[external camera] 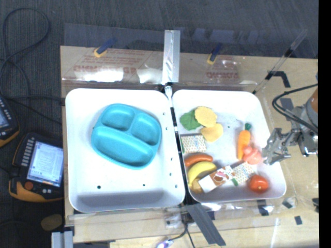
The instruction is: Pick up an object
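Observation:
My gripper (268,150) hangs over the right rim of the right bin (227,98) with its fingers apart and nothing between them. A small pink toy (251,155) lies just left of the fingertips, touching or nearly touching them. An orange carrot (242,142) lies beside the pink toy, and a red tomato (258,183) sits in the bin's near right corner. A yellow banana (199,171), an orange sausage-like piece (198,159), a printed carton (226,176), a checked packet (193,143), two yellow pieces (206,116) (212,133) and a green leaf (188,121) fill the bin's left half.
The left bin (77,180) holds a blue divided plate (126,134). A raised divider (174,138) runs between the bins. Cables (289,105) and the arm's wrist lie past the right bin's edge. A handheld pendant (41,164) lies off the bench at left.

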Motion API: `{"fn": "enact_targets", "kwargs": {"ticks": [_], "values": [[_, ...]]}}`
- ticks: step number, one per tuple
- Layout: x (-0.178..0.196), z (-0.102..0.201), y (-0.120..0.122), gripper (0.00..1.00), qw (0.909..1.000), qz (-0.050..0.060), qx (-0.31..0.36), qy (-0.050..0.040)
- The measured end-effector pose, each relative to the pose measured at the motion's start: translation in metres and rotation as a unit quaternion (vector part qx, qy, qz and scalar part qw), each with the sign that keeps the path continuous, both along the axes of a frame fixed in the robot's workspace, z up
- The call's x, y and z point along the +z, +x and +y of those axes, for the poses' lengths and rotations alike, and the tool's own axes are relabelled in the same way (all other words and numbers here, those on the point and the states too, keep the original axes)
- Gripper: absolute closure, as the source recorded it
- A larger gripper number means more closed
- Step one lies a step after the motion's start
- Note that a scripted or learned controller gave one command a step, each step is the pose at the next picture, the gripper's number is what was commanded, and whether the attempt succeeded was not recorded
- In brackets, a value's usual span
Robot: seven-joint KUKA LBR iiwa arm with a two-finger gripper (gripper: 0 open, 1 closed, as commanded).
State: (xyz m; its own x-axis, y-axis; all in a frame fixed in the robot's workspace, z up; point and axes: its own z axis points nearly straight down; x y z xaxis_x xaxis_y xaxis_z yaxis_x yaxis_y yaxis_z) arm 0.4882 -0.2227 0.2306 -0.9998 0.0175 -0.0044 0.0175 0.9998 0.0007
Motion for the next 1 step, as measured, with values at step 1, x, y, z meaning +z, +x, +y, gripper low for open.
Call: {"fn": "enact_targets", "kwargs": {"ticks": [1], "values": [[0.0095,0.0004,0.0016,1.0,1.0,-0.002,0.0,-0.0001]]}}
